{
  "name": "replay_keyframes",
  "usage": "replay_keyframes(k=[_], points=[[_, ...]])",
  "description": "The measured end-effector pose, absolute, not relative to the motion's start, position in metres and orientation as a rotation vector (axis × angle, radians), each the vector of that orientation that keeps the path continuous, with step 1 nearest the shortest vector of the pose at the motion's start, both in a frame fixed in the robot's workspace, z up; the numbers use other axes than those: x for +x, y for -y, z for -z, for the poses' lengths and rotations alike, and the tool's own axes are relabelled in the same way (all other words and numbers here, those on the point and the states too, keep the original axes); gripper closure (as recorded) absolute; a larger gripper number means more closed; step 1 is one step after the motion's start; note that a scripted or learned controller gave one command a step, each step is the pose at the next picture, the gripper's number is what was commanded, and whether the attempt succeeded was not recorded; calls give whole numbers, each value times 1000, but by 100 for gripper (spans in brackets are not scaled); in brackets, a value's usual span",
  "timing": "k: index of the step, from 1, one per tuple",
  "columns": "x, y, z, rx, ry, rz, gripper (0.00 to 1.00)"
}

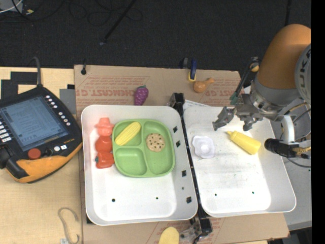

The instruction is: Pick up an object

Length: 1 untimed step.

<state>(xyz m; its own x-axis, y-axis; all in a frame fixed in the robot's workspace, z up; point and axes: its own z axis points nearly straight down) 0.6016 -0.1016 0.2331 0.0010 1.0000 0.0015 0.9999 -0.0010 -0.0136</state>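
Two shallow white bins sit side by side on the desk (40, 207), the left bin (132, 202) and the right bin (244, 187), over a sheet of cardboard (162, 83). At about 2 o'clock in the view, the grey arm with its orange band (287, 44) reaches over the right bin. Its claw (237, 122) hangs open, fingers spread, with nothing between them. A yellow mustard bottle (245, 142) lies tilted on the bin floor just below the claw, at its 5 o'clock. A small white cup (203, 147) rests near the bin's left wall, at 9 o'clock from the bottle. In the left bin, a green divided plate (144, 161) holds a toy corn cob (127, 132) and a cookie (155, 142). A red-and-pink toy bottle (103, 142) lies touching the plate's 9 o'clock edge. On the cardboard at 12 o'clock lie a purple grape bunch (141, 94) and an orange pear-shaped toy (202, 85). A control pendant (35, 131) rests at 9 o'clock. A yellow lemon-like toy (169, 235) lies at 6 o'clock.
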Motion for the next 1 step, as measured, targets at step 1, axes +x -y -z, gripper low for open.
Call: replay_keyframes(k=[1], points=[[604,102,-240,-2220,2222,-1,0]])
